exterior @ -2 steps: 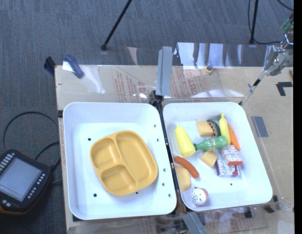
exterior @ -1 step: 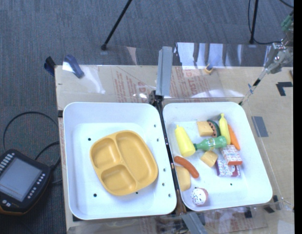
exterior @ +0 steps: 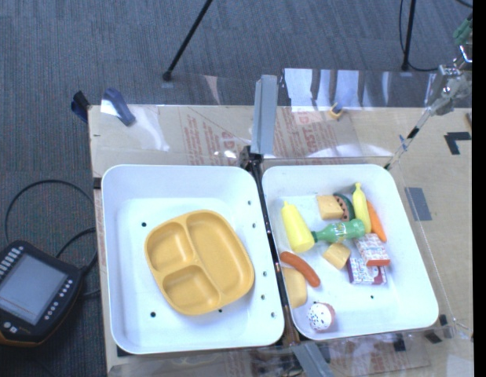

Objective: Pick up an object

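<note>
Yellow divided plate point(exterior: 199, 261) fills left bin point(exterior: 117, 210) — toy foods crowd right bin point(exterior: 415, 289).

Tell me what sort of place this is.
Probably a robotics lab bench: two white bins, one holding a yellow divided plate, the other toy food, with a teach pendant on carpet.

Yellow tray point(exterior: 199, 261), white bins point(exterior: 117, 210), green bottle point(exterior: 341, 230), red sausage point(exterior: 300, 268).
</note>
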Robot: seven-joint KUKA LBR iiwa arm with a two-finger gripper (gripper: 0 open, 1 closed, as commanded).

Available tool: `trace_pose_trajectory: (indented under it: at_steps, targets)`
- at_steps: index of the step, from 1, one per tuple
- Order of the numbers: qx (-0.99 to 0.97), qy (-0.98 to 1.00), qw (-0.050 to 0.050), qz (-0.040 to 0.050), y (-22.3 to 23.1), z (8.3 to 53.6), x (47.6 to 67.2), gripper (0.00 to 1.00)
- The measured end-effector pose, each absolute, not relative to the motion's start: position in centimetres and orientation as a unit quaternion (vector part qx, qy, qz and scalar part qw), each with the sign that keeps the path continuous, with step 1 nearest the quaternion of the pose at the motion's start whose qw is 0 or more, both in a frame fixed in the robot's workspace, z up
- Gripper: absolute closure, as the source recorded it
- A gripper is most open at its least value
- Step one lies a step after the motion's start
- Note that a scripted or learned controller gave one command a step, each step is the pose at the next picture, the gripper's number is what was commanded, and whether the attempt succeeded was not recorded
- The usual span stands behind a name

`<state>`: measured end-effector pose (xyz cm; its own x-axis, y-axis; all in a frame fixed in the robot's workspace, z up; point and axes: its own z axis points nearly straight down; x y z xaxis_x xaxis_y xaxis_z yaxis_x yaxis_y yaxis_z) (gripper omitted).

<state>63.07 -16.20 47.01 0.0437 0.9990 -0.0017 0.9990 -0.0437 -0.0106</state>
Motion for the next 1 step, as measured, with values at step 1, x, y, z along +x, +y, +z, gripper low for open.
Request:
trace_pose_trajectory:
  at_steps: [1]
  targets:
    - [-0.719,-0.695,0.005,0.0055,-15.92,47.78,63.27,1.00]
